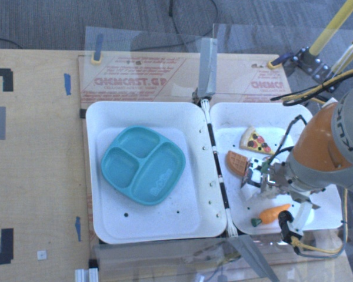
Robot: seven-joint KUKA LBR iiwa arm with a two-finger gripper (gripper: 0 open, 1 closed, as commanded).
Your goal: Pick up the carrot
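camera view, looking down at a slant: wooden tabletop [35, 175] carries two shallow white bins side by side. left bin [103, 116] holds a teal divided plate [143, 164] with three compartments, lying flat near the bin's middle. right bin [223, 113] holds the small items.

carrot [272, 214]: orange body with a green stub at its left end, lying flat on the floor of the right bin near the front wall, long axis roughly left-right and tilted slightly up toward the right. its right end sits just beside the dark parts of the arm's wrist.

pizza slice [255, 140]: toward the back of the right bin, crust at the left, well apart from the carrot. waffle piece [237, 163]: brown, gridded, left of centre in the right bin, between the pizza slice and the carrot.

arm [326, 148]: enters from the right, orange band above a grey wrist, hanging over the right bin. tool [254, 178]: below the wrist, pointing left, just right of the waffle piece and above-left of the carrot. cannot tell how the tool stands, spread or pressed together; its tip is a dark and white cluster too small to resolve. nothing is seen pinched in it; the carrot lies on the bin floor apart from the tip
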